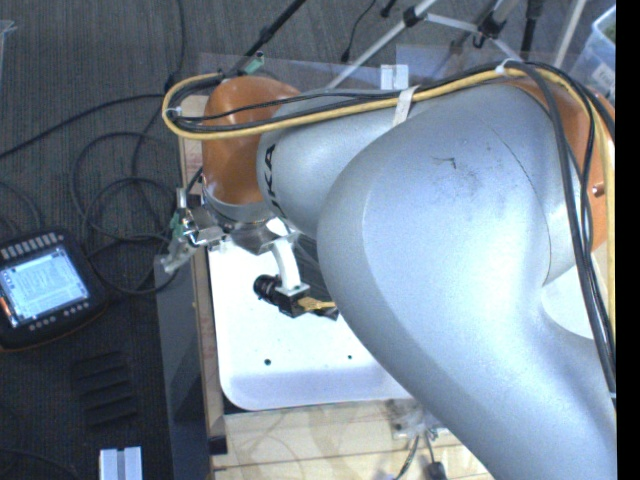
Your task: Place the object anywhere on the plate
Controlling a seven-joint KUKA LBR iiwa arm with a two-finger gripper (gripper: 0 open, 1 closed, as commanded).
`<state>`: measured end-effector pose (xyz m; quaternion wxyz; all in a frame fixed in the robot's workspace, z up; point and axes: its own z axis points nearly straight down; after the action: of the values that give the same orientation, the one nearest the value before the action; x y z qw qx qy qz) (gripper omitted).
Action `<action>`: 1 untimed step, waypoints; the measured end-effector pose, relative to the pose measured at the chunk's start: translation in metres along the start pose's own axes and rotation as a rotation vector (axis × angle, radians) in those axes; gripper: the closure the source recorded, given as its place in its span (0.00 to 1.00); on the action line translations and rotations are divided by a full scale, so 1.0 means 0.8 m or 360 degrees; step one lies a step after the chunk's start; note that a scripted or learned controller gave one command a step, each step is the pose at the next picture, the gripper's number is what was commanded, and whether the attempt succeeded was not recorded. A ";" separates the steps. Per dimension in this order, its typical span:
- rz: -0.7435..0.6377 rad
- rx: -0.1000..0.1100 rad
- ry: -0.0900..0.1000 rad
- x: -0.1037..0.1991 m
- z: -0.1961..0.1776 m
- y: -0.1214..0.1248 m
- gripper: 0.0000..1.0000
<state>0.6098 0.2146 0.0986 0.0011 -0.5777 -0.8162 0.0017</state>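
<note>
A handheld control pendant (40, 288) with a lit screen lies far left on dark carpet, among loose black cables (110, 198). Just right of it, the gripper (188, 232) hangs over the left rim of a white bin (290, 363). Whether it is open or closed cannot be told, and nothing is seen in its grasp. Above it sits the wrist's orange band (240, 138). The bin's bare floor shows two tiny dark specks. The grey arm (450, 268) fills the right side and covers the rest of the bench (300, 443), so where the object and the plate lie cannot be told.
</note>
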 end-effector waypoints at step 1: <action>0.0501 -0.0003 -0.0006 -0.039 -0.123 0.035 0.00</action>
<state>0.6472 0.1948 0.1965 -0.0012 -0.6986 -0.7155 0.0022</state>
